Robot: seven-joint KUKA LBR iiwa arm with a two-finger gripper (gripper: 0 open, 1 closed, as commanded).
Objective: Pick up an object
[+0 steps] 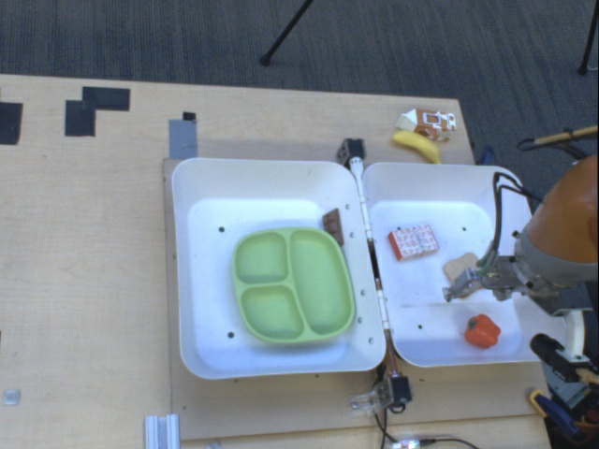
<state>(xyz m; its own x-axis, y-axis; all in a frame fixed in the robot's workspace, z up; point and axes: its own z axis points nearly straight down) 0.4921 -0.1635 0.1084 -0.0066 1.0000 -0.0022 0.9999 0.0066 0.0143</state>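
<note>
Counter [84,251]: pale wood, carrying two shallow white bins side by side.
Left bin [201,251]: holds a green divided tray [294,286] with three compartments, lying flat; a small brown piece [332,221] just beside the tray's upper right corner.
Right bin [430,209]: holds a red-and-white patterned packet [413,242] near the middle, a beige object [460,268] right of it, and a red-orange object [482,331] toward the lower right.
Arm [562,241]: reaching in from the right, orange band above the wrist.
End effector [460,289]: low over the right bin, touching or just beside the beige object, above the red-orange one; open or closed, cannot tell.
Outside the bins: banana [416,145] and small carton [430,121] on the counter beyond the right bin.
</note>
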